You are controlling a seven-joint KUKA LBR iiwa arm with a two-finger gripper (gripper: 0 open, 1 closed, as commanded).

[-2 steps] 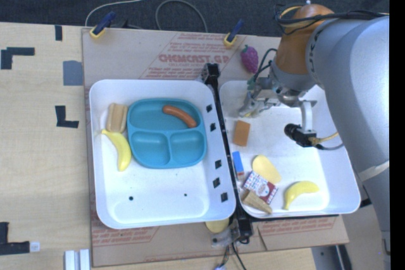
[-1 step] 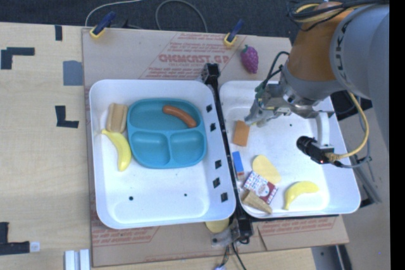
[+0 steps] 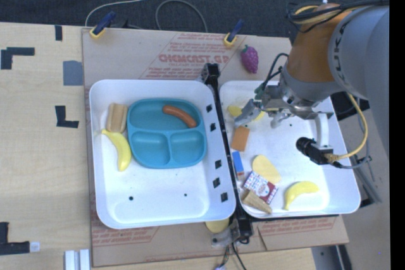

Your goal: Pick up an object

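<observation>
Cardboard (image 3: pixel 183 57) lettering "CHEMCAST GP"; pincer (image 3: pixel 262 112) over right bin (image 3: pixel 345 190), state unclear.

My arm (image 3: pixel 354 41) comes in from the right edge of the frame, grey with the orange band (image 3: pixel 316 50) bulging at upper right. My wrist bends down and left toward the frame's centre-right, ending in my gripper (image 3: pixel 261 109), whose two fingers point left, slightly spread with nothing between them.
</observation>
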